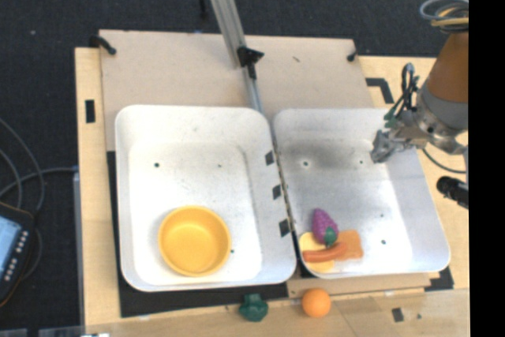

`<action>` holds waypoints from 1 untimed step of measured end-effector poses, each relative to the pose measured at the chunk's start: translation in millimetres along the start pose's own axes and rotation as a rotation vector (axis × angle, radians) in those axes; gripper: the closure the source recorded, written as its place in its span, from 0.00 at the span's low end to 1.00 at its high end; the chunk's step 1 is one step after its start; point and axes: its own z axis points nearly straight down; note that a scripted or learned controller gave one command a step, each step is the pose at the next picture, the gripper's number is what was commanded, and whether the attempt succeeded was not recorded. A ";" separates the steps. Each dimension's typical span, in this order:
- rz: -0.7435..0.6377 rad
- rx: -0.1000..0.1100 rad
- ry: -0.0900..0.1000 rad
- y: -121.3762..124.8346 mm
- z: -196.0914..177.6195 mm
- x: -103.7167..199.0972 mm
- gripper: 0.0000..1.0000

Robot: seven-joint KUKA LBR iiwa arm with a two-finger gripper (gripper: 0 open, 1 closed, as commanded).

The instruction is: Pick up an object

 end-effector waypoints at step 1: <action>-0.001 -0.005 -0.001 -3.4 -45.7 -5.3 1.00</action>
